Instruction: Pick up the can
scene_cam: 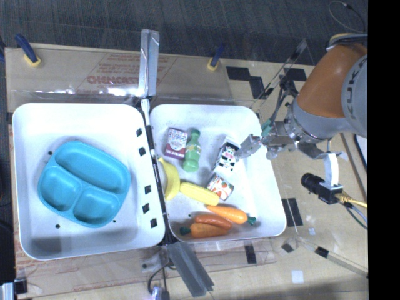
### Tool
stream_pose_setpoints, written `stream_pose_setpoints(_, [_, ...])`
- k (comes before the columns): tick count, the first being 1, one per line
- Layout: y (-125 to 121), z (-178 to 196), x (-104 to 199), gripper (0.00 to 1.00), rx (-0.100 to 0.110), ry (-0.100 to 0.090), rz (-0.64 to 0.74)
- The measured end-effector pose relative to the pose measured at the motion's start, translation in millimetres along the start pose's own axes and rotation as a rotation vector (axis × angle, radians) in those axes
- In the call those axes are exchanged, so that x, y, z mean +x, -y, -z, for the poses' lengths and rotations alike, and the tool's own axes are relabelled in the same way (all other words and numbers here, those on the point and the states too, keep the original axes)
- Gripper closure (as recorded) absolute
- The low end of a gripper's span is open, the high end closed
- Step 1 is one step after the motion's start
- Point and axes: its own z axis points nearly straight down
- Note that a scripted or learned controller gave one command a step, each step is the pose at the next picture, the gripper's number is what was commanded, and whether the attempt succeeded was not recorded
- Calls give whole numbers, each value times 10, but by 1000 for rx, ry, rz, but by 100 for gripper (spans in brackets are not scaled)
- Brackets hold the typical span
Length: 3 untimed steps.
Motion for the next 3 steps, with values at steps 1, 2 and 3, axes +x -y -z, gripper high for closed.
stream_pose_setpoints(1, [116,-1338,368,0,0,0,59])
stream_pose_setpoints(2, [119,-1243,366,100,3,1,63])
stream_pose_setpoints(3, [80,-152,556,100,-3,0,-272])
